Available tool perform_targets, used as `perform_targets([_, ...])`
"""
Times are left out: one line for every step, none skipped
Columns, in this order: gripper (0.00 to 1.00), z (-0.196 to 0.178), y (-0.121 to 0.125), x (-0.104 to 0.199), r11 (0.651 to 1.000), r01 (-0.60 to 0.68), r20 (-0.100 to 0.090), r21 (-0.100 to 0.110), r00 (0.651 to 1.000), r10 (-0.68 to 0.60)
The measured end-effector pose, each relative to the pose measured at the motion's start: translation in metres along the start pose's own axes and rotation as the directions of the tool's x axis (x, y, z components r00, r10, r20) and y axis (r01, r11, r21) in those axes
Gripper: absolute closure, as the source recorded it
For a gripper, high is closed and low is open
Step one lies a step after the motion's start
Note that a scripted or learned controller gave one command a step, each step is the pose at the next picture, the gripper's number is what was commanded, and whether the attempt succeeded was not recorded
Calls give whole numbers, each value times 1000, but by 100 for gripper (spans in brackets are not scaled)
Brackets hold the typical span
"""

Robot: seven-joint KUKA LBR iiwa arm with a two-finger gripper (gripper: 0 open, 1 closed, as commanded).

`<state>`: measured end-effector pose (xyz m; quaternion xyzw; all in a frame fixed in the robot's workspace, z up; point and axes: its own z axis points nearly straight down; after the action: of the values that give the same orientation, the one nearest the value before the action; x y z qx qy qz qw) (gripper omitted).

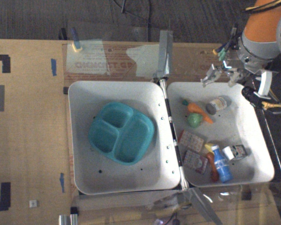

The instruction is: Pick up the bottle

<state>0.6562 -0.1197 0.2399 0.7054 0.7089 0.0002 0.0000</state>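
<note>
Presently listed, item one: bottle (221,164), small, blue-bodied with a yellow cap, lying on its side near the front of the right bin (264,139), cap toward the bin's middle. Judged light, rigid plastic, smooth and apt to roll or slip; best taken across the mid-body, fingers set square to its long axis. Neighbours: a red-brown piece (211,165) touching its left flank, patterned packets (193,151) just beyond, a small white box (235,152) just beside on the right; these crowd both sides of a grasp. Farther back: carrot (199,110), green ball (194,120), grey can (216,105). Left bin (79,139) bears a teal divided tray (122,132). Gripper (221,77) hangs over the right bin's back rim, well apart from the bottle, fingers spread, holding nothing.
</note>
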Motion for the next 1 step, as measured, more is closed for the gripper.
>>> perform_targets([0, 117, -89, -5, 988, -153, 0, 0, 988, 153])
